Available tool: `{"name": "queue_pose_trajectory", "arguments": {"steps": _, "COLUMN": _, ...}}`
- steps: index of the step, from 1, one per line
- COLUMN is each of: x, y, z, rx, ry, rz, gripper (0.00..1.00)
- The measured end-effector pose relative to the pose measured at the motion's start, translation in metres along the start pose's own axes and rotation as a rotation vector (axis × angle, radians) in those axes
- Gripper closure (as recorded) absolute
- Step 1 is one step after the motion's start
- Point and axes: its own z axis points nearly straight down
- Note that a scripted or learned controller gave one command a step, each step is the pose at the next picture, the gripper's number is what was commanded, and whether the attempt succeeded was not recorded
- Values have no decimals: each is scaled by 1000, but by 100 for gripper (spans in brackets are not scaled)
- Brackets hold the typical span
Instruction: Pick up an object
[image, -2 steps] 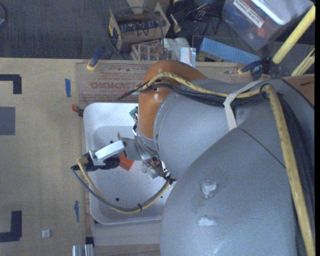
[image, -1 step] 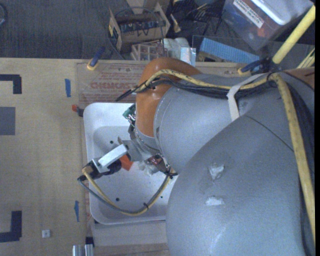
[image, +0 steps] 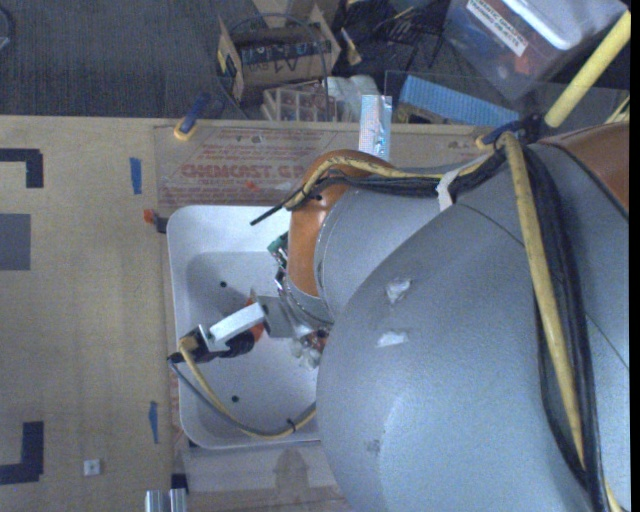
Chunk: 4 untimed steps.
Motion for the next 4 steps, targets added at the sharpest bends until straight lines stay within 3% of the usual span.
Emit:
{"name": "queue_pose_trajectory", "arguments": {"steps": 1, "x": 47, "y": -2, "z": 12, "rx": -3, "ry": 6, "rz": -23, "gripper": 100}}
{"name": "queue_pose_trajectory", "arguments": {"steps": 2, "x": 3, "y": -26, "z": -11, "rx": 0, "ry": -2, "rz": -392, "gripper": 100}}
{"name": "queue_pose_trajectory", "arguments": {"steps": 3, "x": 3, "y": -25, "z": -12, "rx": 0, "ry": -1, "rz": -832, "gripper": 100}}
{"name": "queue_pose_trajectory", "arguments": {"steps": 4, "x": 4, "y": -26, "z": -21, "rx": -1, "ry": -2, "rz": -833, "gripper": 100}}
